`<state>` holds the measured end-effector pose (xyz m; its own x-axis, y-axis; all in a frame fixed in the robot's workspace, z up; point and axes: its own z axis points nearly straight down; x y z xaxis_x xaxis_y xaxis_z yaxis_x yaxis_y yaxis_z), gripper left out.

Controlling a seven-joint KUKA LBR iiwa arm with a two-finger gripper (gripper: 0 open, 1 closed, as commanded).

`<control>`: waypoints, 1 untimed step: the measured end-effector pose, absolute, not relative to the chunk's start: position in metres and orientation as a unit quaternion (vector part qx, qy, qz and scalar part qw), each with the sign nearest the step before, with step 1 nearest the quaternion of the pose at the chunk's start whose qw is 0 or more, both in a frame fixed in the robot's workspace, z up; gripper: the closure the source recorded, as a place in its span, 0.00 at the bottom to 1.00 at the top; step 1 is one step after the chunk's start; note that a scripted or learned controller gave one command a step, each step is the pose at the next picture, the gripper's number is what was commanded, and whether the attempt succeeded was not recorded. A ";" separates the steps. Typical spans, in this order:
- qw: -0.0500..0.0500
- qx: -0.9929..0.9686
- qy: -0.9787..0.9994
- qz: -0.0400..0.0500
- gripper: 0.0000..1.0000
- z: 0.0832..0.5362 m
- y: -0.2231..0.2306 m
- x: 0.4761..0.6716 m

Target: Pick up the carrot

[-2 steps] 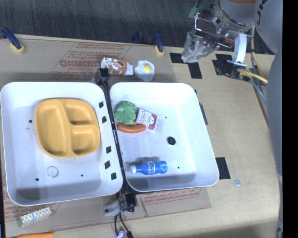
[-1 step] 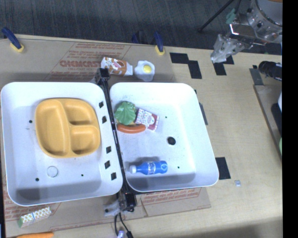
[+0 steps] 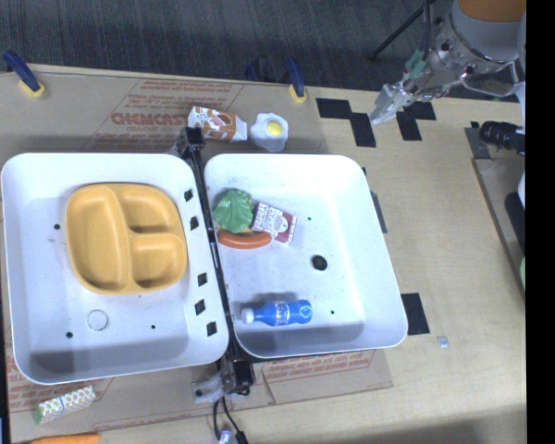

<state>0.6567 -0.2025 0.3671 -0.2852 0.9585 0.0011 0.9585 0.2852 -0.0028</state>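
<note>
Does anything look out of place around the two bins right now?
Yes. A small carton and an egg-like item lie on the bench behind the bins, and a wrapped item lies near the front left corner, all outside the bins.

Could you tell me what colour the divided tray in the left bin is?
Mustard yellow tray, in the camera view.

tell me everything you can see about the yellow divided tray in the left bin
The yellow tray looks like matte plastic, with rounded corners and three sunken compartments: one long one on its left, two smaller ones on its right. It lies flat and upright on the floor of the left bin, toward the far half. Nothing sits in it or touches it.
</note>
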 end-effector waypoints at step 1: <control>-0.001 -0.515 -0.857 0.000 1.00 0.392 -0.210 0.657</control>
<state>0.6570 -0.2104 0.3919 -0.4693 0.8830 -0.0022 0.8830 0.4693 0.0007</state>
